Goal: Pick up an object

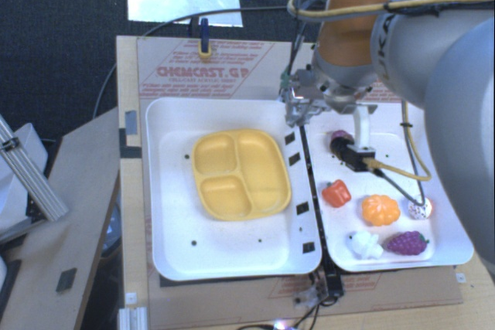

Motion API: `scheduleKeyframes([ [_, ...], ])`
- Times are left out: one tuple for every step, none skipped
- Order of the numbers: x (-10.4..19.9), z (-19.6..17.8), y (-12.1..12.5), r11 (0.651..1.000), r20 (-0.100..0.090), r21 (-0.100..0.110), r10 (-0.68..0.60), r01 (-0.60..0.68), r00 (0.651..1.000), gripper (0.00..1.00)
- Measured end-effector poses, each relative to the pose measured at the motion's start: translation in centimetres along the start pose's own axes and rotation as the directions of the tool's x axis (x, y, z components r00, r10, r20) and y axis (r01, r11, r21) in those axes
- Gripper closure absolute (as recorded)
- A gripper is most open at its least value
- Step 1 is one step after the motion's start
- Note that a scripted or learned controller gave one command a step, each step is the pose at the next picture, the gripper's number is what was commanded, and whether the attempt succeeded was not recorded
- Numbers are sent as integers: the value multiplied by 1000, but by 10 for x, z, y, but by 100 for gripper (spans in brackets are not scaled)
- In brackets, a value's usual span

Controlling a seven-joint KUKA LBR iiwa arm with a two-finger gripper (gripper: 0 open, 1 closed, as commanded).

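My gripper (298, 110) hangs over the far end of the divider between the two bins, just past the back right corner of a yellow divided plate (241, 172) that lies in the left bin (172, 197). In the right bin (451, 242) lie a red pepper (336, 194), an orange pumpkin-like fruit (380, 210), a purple bunch of grapes (407, 243), a small white figure (363, 244) and a white speckled ball (419, 208). All of these sit nearer the front than the gripper. A dark maroon thing (338, 137) shows partly behind the wrist.
The grey arm with its orange band (360, 11) covers the back right of the right bin. Black tabs run along the divider (303, 182). A cardboard sheet (209, 69) lies behind the bins, and a pale side table (73, 189) stands at the left.
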State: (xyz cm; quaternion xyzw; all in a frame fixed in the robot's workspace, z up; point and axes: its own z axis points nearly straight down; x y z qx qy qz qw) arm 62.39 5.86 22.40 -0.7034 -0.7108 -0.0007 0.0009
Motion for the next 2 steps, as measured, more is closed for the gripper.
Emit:
scheduleKeyframes([
  [48, 9, -13, 1000, 0, 0, 1, -1, 1000, 100],
  [45, 8, -13, 1000, 2, -1, 6, -6, 1000, 0],
])
